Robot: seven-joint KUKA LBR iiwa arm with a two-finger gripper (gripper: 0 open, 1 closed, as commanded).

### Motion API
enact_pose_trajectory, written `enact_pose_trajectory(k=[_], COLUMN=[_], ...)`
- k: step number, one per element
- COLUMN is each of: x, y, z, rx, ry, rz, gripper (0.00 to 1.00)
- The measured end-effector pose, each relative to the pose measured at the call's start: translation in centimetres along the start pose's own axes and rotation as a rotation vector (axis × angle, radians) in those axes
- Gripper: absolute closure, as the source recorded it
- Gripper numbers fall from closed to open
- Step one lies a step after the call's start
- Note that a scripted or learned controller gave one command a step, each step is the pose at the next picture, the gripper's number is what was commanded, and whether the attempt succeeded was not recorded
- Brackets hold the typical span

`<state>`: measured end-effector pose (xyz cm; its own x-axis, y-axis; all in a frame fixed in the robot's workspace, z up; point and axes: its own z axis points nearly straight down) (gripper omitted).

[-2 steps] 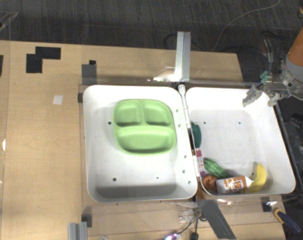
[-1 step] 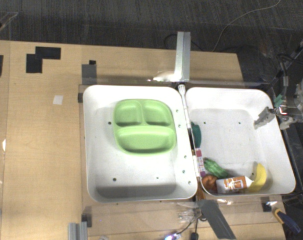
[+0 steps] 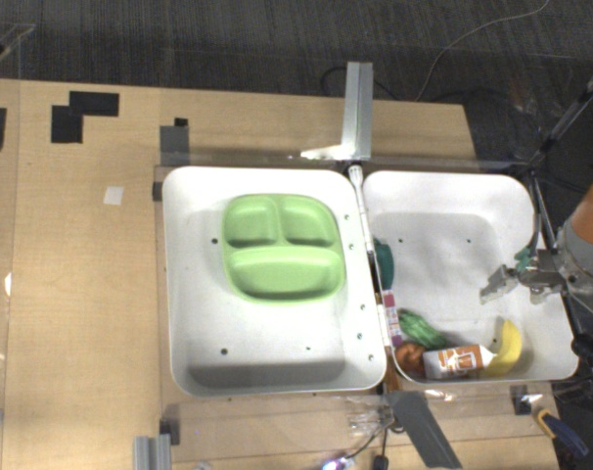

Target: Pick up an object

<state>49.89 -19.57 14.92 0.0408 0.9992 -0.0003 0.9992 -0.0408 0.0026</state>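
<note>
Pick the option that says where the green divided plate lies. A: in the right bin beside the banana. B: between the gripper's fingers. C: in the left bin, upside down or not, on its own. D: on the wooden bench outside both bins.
C: the green divided plate rests on the floor of the left bin, while the banana lies in the right bin.

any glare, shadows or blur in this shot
Camera view: even lighting with soft shadows inside the left white bin along its near wall; the green divided plate is sharp, while the gripper at the right edge looks slightly blurred.
</note>
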Motion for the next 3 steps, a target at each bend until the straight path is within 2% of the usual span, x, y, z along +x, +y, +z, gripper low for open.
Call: enact_pose_trajectory(k=[1,2,3], x=[2.4,-0.1,-1.1], y=[-1.1,-1.1,-1.0], z=[-6.0,3.0,-0.7], rx=[-0.003,0.000,-0.002], ry=[-0.001,0.000,-0.001], rz=[-0.169,-0.131,-0.062], gripper=[0.00,0.00,0.00])
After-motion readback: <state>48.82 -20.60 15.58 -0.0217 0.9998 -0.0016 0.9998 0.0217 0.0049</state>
